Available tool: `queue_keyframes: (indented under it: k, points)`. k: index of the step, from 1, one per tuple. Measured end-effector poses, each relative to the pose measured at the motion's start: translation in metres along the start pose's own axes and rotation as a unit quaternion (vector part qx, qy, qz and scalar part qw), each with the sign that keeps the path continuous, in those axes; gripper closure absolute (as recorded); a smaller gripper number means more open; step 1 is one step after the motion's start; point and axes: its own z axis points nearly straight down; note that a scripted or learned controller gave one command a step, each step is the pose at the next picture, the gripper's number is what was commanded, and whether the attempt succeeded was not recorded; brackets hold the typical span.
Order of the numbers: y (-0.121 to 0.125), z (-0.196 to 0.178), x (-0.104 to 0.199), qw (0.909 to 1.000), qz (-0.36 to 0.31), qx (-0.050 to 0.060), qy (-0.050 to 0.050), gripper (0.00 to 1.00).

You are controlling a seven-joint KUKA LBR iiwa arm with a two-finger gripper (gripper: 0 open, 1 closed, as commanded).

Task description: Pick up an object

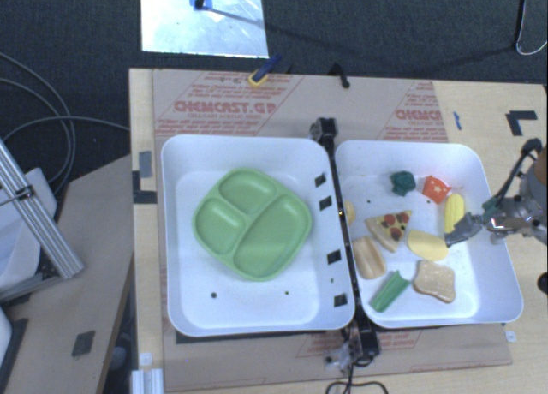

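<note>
Toys fill the right bin (501, 285): broccoli (402, 182), red piece (436, 188), banana (454, 211), pizza slice (390, 229), lemon (426, 246), bread roll (369, 258), green stick (389, 290) and toast (435, 281). My gripper (462, 230) hangs low just beside the lemon and banana (whether my fingers are spread or closed, I cannot tell). Left bin (193, 315) holds a green plate (251, 224).

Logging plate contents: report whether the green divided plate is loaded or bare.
Bare. The green plate in the left bin shows three bare compartments; the toy food lies in the right bin.
</note>
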Motion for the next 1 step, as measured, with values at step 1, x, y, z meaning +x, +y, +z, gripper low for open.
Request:
queue_keyframes:
  k: [1]
  points:
    - [0.0396,0.1098,0.0601,1.0,-0.004,0.001,0.002,0.0]
